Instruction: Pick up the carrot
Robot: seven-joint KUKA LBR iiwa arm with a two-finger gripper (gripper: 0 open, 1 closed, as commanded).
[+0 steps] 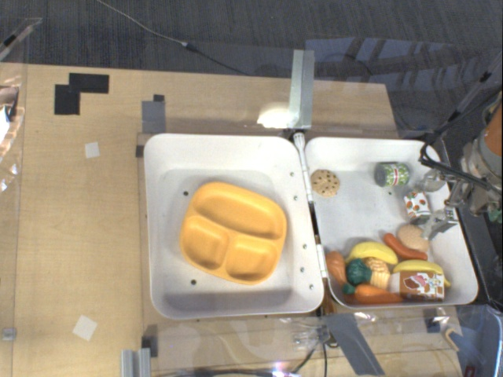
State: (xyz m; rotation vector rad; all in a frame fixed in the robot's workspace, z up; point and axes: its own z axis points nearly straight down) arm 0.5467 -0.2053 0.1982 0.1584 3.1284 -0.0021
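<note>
The carrot (380, 295) is orange and lies along the front wall of the right bin (357, 210), with a dark green tuft (358, 273) at its left end. It is crowded by other toy food. My gripper (437, 204) hangs at the right bin's right side, well behind and to the right of the carrot. Its two metal fingers (431, 183) stand apart and hold nothing. A small white and brown carton (416, 203) lies just left of them.
The right bin also holds a cookie (324, 182), a green can (391, 174), a reddish sausage (404, 247), a beige roll (413, 236), a banana (373, 251), a yellow box (420, 280) and an orange piece (336, 267). A yellow divided plate (233, 232) sits in the left bin (165, 289).
</note>
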